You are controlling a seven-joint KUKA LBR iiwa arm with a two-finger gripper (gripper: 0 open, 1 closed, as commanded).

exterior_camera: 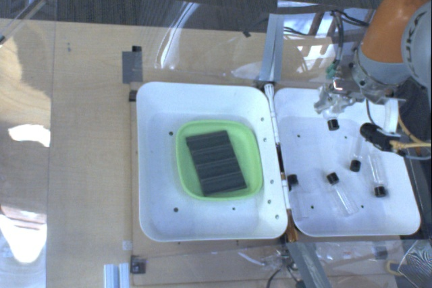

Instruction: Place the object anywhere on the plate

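A green square plate [184, 145] sits in the left white bin [155, 212]. A dark grey ribbed block [215, 162] lies flat on the plate, a little right of its middle. My gripper [333, 96] hangs over the far left part of the right bin [405, 219], well to the right of the plate. Just below the gripper is a small black-capped piece [332, 123]; whether the gripper touches it is unclear.
Three clear vials with black caps lie in the right bin: one [356, 160] in the middle, one [376, 175] to its right, one [339, 193] nearer the front. The arm's orange band [388, 23] looms over the far right. A metal post [272, 54] stands behind the bins.
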